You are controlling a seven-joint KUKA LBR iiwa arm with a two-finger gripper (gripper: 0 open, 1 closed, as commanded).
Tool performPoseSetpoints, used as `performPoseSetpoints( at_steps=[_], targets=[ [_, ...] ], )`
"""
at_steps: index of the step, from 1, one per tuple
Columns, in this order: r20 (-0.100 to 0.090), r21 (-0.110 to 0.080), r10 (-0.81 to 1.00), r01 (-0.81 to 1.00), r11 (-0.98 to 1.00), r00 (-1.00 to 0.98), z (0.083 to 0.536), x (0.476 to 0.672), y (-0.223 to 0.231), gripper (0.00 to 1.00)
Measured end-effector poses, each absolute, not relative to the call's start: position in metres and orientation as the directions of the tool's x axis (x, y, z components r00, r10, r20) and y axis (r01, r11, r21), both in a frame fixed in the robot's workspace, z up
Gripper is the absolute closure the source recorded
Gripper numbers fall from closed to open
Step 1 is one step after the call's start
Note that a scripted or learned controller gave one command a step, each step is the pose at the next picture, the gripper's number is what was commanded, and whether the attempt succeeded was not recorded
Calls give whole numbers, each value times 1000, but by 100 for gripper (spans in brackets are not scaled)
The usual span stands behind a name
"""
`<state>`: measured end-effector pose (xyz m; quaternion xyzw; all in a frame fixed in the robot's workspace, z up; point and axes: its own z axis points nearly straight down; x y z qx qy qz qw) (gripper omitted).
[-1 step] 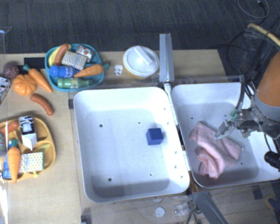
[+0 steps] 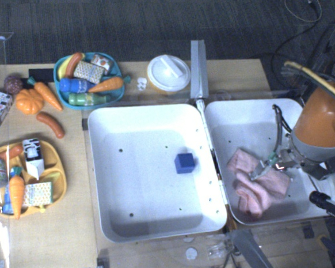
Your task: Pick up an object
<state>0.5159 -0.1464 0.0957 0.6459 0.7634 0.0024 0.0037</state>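
Reaching in from your right, the grey arm (image 2: 323, 127) with its orange band hangs low over the right bin (image 2: 235, 119), and the pincer (image 2: 266, 166) is down on the pink cloth (image 2: 253, 181). That cloth lies crumpled across the near half of the right bin, one fold spreading toward the arm, another bunched toward the bin's front wall. The pincer tips sit right at the cloth's upper right edge, touching it or very nearly, but from this slant you cannot tell whether the pincer is released or clenched, and no fabric shows clearly between its tips. Call it contact, not a confirmed grasp.

Over in the left bin (image 2: 118, 163), a small blue cube (image 2: 185, 162) sits alone, right of centre, well apart from the arm and close to the divider between the two bins.

Beyond the bins, on the counter (image 2: 74, 195), a white lidded bowl (image 2: 168, 74) stands just behind the left bin. Left of it a blue bowl (image 2: 89, 80) is heaped with toy food, an orange carrot among it. A toy pumpkin (image 2: 28, 101) and a sausage (image 2: 51, 124) lie loose near it. A yellow tray (image 2: 25, 177) at the far left holds more toy groceries, including another carrot and small cartons.
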Motion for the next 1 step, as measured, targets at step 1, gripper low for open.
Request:
performPoseSetpoints(
  at_steps=[1],
  targets=[
    [-3, 13, 982, 982, 190, -190, 90, 522, -172, 0]
  ],
)
